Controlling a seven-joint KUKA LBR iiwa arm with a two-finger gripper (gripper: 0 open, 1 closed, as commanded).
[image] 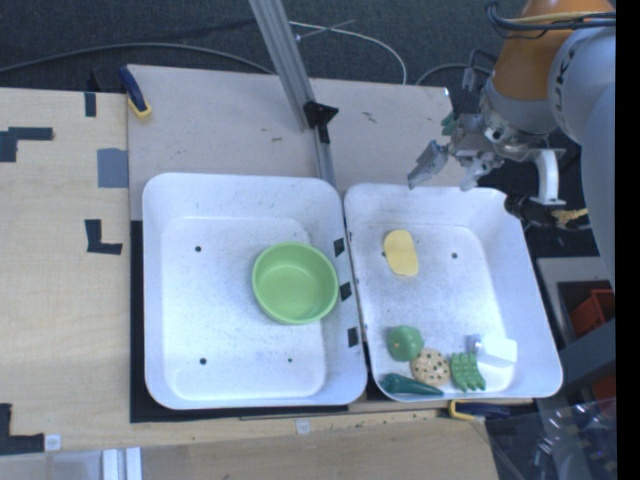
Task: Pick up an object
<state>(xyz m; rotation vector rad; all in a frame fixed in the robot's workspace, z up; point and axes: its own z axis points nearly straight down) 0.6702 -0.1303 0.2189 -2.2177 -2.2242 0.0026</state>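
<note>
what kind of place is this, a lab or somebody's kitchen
Most likely a robotics lab bench, not a kitchen: a robot arm reaches over two white bins holding a green bowl and small toy-like items, with cables trailing behind.

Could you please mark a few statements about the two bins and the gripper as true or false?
1. The green bowl sits in the left bin. True.
2. The yellow object lies in the left bin. False: it lies in the right bin.
3. The gripper holds the yellow object. False: it hangs near the right bin's far edge, apart from it.
4. Several small items cluster along the right bin's near edge. True.
</note>
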